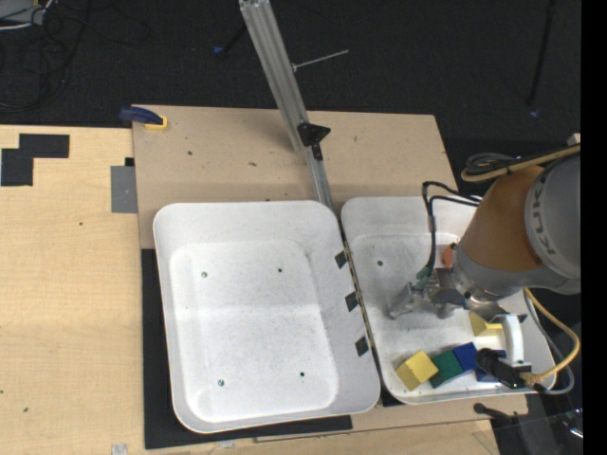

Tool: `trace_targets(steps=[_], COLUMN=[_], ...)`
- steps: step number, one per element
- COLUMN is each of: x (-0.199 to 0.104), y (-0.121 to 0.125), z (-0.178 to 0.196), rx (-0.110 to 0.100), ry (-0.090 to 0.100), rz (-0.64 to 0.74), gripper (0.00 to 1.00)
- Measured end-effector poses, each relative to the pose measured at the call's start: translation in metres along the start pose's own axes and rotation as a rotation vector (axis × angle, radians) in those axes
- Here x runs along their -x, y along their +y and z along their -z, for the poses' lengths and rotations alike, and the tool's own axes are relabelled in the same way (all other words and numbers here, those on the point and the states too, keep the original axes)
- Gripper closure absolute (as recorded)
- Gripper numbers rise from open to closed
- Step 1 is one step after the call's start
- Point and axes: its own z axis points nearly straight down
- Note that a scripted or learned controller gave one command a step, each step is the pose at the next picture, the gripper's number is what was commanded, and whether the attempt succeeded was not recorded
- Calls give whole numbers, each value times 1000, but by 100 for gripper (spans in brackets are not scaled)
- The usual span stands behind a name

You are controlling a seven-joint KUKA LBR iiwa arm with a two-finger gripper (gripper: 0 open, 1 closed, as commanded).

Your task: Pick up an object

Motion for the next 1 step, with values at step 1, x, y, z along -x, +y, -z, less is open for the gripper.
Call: trace_targets(steps=[1], x=[1], y=[-1], z=[10], rx=[-1], ry=[1], rz=[-6], gripper=[100])
